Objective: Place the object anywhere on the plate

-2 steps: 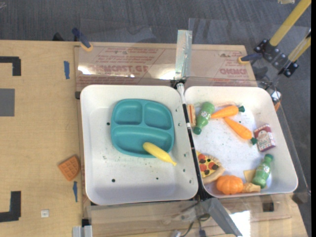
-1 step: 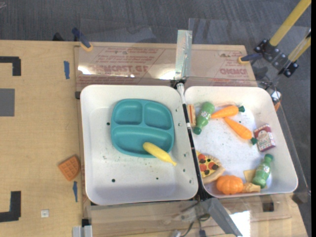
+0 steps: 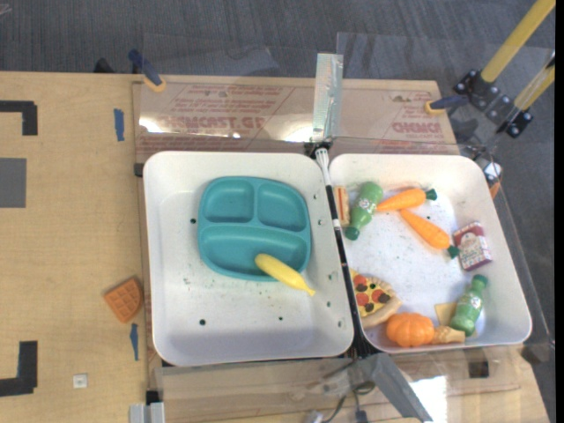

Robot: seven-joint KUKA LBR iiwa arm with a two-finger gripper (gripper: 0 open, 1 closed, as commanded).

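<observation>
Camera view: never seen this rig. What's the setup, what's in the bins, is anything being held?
This is one fixed camera above a wooden bench, looking down at a slant on two shallow white bins set side by side. The left bin holds a teal divided plate, with a toy banana lying across its lower right edge and poking past the rim. The right bin holds toy food: two carrots, two green bottles, a pizza slice, an orange pumpkin and a small red-labelled packet. A toy waffle lies on the bench left of the bins. Nothing here is gripped.
</observation>
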